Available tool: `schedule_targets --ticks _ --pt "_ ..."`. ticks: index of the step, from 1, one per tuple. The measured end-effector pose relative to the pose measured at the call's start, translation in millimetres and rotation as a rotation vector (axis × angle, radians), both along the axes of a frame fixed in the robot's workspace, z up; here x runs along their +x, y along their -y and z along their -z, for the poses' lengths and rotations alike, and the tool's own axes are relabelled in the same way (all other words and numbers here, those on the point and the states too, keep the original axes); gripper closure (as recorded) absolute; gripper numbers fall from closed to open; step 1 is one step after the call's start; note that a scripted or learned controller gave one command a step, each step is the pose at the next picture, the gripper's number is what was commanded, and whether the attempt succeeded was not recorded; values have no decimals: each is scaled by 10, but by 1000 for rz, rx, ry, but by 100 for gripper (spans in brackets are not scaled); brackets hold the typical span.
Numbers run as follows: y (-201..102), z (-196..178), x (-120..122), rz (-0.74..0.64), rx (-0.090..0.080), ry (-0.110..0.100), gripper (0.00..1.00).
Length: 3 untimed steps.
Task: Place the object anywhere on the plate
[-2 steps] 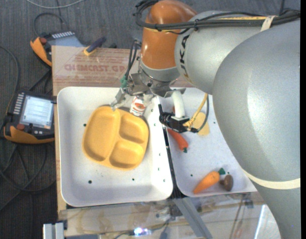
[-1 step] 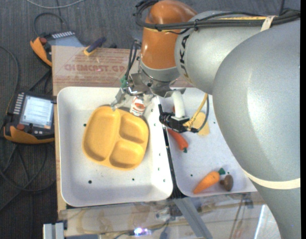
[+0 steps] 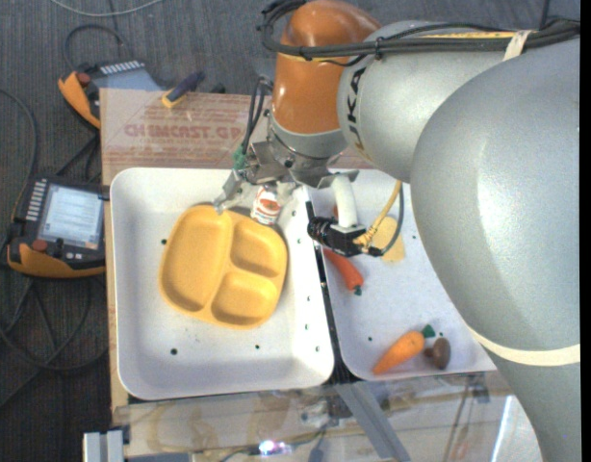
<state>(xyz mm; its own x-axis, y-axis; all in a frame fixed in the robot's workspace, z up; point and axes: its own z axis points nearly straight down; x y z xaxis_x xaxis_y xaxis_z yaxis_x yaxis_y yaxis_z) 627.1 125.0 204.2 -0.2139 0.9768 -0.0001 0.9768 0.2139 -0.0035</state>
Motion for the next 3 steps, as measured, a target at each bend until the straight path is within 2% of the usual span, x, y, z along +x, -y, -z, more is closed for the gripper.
schedule_targets --ticks 3 --pt "0 0 0 0 0 0 0"
